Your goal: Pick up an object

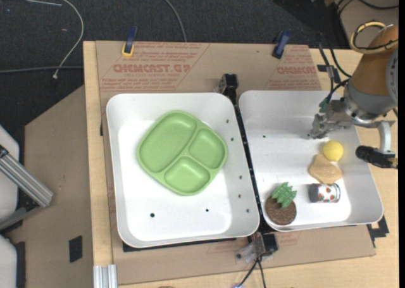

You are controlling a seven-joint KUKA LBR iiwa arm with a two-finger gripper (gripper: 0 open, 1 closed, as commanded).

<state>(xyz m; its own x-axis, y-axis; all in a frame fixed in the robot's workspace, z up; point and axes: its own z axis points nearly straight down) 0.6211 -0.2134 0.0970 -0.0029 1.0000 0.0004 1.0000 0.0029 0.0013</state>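
White right bin [272, 112] holds small can [324, 193] lying crosswise.

The right shallow white bin [272, 116] has bare floor across its left and upper area. Obstacles cluster at its lower right: a yellow ball [333, 150], a tan lump [324, 169], a small red-and-white can [324, 193] and a brown-potted green plant [281, 204]. The left white bin [126, 154] is largely occupied by a green three-compartment plastic plate [181, 152].

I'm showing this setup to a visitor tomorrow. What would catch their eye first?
Probably the green divided plate, lying alone in the left bin. Next, the cluster in the right bin's near corner: a yellow ball, a tan piece, a small can and a potted plant toy, with the pincer just above them.
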